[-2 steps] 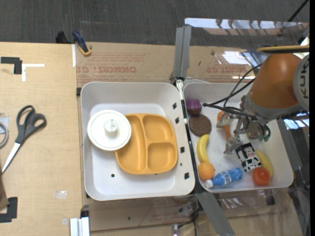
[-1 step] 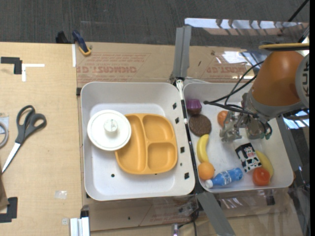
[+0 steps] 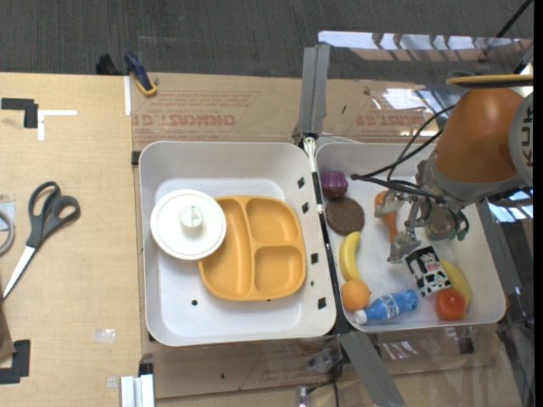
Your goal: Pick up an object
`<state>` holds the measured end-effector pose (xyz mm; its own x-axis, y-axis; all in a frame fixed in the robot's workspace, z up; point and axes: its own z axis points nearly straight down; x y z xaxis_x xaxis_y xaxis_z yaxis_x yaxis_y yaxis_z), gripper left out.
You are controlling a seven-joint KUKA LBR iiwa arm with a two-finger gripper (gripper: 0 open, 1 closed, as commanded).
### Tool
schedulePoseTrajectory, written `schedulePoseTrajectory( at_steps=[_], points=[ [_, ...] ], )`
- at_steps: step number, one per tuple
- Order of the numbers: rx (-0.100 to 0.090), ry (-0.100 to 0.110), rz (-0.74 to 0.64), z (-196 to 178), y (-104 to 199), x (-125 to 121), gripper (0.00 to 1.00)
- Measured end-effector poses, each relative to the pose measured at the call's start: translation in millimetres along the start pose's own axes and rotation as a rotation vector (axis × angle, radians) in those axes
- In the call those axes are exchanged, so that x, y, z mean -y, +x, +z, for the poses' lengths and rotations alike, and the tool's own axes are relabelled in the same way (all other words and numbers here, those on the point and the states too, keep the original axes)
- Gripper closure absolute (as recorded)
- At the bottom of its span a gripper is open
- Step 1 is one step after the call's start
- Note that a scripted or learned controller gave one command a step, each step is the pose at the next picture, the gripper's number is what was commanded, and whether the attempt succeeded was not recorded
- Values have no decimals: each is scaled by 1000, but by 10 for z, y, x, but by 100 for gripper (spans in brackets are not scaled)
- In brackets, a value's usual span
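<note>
The arm reaches into the right bin, and its gripper hangs low over the middle of that bin, with the orange band of the wrist above it covering the bin's upper right part. Taking the gripper as the landmark, the nearest candidate is a small black-and-white carton, which lies just below and a little to the right of it, tilted, with its long axis running slantwise towards the bin's lower right corner. A yellow banana lies to the left of the gripper, its long axis running roughly up and down the view, and a brown round cookie-like disc sits up and to the left, with a purple object beyond it. Below and to the left are an orange and a blue plastic bottle lying on its side, long axis near level; a red tomato-like ball rests below and to the right. A small orange thing just left of the gripper is partly hidden by cables and metalwork and is hard to name. Whether the gripper is open or closed cannot be told, since the parts blur into the clutter, and nothing can be seen held in it. The pick looks not yet made; the carton seems the likeliest target.
</note>
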<state>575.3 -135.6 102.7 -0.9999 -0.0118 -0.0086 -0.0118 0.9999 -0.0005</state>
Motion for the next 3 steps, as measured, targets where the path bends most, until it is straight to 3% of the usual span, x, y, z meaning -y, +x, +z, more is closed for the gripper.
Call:
schedulePoseTrajectory(
  at_steps=[1, 2, 3],
  points=[
    [-2, 0, -28, 93, -230, -161, 0],
    [-3, 1, -62, 82, 5, 358, 0],
    [3, 2, -62, -26, -14, 359, 100]
  ],
)
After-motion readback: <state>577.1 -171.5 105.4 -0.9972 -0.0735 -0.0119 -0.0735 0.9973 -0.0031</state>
